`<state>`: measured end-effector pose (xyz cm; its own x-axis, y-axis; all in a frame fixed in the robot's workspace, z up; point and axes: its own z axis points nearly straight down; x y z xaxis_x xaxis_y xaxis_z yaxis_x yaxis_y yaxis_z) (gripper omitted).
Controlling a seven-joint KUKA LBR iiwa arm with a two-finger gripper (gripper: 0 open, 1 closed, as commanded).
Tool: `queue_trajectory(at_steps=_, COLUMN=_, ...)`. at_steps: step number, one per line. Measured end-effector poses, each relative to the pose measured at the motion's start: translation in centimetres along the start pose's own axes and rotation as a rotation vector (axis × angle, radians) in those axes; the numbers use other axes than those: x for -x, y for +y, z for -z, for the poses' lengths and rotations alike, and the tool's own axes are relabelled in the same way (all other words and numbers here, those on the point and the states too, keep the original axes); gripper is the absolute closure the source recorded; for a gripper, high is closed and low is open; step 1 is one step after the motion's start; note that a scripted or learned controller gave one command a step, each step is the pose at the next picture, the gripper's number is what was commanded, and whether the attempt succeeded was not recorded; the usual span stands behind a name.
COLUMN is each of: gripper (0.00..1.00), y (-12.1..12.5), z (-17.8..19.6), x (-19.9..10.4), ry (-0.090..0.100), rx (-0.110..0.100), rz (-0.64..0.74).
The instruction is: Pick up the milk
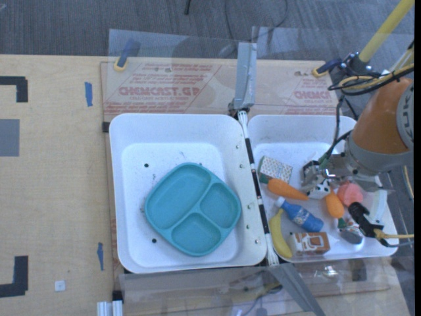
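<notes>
The milk (320, 189) looks like a small white carton with black spots, lying in the middle of the right bin (289, 127). Only part of it shows, because my gripper (314, 176) hangs right over its upper left edge. The grey arm with its orange band (388, 120) comes in from the right above the bin. Whether the gripper touches the carton is not clear from this angle.
Around the milk lie a carrot (287, 189), a blue bottle (301, 215), a banana (279, 236), a brown carton (311, 243), an orange piece (334, 205), a pink piece (350, 193) and a speckled box (275, 170). The left bin (125, 137) holds a teal divided plate (192, 208).
</notes>
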<state>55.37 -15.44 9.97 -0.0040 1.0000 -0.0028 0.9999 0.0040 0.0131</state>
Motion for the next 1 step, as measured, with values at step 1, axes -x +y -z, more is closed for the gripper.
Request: queue_trajectory(at_steps=1, gripper=1.00, y=5.60, z=8.48, x=-8.82, ry=0.003, rx=-0.011, rz=0.175)
